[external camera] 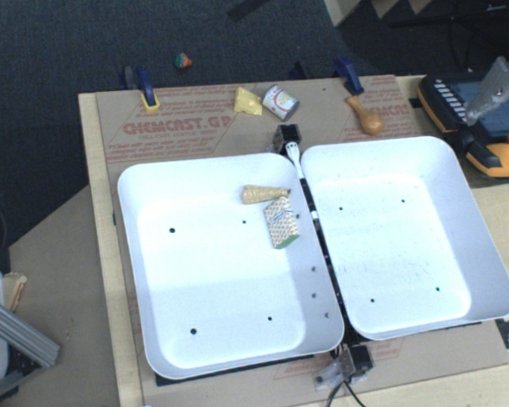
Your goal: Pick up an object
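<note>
Two objects lie in the left bin, near its far right corner. One is a tan, cone-shaped piece lying on its side. Just below it, touching or nearly touching it, is a small packet with a green and white pattern. Both sit close to the wall shared with the right bin, whose white floor shows only small dark dots.
Behind the bins, a yellow chunk, a small white can and a brown wooden piece rest on the board. Blue clamps hold its far edge. A black and orange device sits at the far right.
</note>
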### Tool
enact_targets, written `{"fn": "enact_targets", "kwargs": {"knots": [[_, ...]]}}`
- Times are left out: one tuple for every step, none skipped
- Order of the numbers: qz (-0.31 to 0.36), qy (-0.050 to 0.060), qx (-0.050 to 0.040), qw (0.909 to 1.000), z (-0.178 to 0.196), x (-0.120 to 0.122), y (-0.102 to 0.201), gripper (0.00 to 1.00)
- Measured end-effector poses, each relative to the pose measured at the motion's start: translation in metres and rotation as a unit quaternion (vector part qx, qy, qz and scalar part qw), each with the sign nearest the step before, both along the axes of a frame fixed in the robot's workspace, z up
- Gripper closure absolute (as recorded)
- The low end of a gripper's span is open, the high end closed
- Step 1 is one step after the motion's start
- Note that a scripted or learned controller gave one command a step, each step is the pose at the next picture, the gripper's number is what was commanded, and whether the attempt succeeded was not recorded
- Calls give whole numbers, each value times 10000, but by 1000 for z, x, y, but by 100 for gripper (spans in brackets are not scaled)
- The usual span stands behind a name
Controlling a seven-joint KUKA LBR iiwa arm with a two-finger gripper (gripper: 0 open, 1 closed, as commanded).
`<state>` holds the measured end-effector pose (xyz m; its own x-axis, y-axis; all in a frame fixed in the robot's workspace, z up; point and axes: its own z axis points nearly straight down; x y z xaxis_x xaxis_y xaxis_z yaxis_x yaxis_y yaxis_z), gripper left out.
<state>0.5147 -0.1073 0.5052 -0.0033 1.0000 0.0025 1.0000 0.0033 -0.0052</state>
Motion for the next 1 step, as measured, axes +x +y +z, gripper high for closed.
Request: {"fn": "enact_targets", "kwargs": {"knots": [[32,-63,-5,10000,33,-37,76,0]]}}
